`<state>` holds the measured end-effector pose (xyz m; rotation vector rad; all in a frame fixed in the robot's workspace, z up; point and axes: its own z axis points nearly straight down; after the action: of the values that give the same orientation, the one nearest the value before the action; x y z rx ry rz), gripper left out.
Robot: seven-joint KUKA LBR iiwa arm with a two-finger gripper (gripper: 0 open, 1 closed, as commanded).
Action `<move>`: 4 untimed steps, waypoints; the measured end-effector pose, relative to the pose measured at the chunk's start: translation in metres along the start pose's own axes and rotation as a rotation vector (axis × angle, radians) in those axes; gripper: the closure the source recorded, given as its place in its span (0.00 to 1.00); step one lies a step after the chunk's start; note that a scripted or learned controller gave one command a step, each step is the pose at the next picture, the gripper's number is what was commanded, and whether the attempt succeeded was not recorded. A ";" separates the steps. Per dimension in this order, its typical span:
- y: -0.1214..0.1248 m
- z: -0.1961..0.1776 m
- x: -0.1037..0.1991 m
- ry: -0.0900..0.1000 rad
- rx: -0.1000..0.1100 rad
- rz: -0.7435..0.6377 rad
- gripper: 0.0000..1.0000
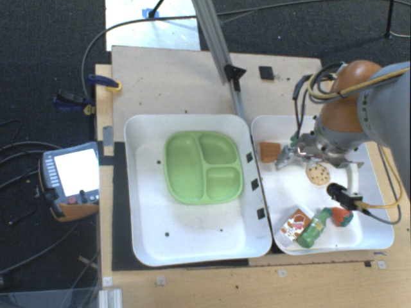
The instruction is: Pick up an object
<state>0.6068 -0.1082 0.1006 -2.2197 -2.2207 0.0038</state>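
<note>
- The gripper [294, 154] hangs low over the far-left part of the right bin [372, 236], at the end of the grey arm [385, 108] that reaches in from the right; its metal fingers point left, toward the wall between the two bins.
- Whether those fingers stand apart or together cannot be told from this slanted view; nothing shows between them.
- An orange-brown block [270, 151] lies on the bin floor just left of the fingertips, very near them; contact cannot be judged.
- A round speckled cookie [317, 174] lies just near of the gripper body, on the right side of the fingers and apart from them.
- Nearer still, at the near side of the same bin, a green bottle [313, 228] lies tilted on its side, with a small printed packet [294, 226] touching its left side and a red piece [343, 216] beside its cap end on the right.
- A black and yellow cable [350, 201] runs from the arm across the bin floor between the cookie and the bottle.
- The left bin [148, 236] holds a light green divided plate [204, 167], lying flat toward the far side, with three compartments that hold nothing.
- Both bins sit side by side on a pale board [173, 76], their inner walls touching.
</note>
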 end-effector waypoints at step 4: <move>0.009 -0.120 0.068 0.003 -0.006 -0.011 1.00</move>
<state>0.6165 -0.0398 0.2207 -2.2087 -2.2341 -0.0065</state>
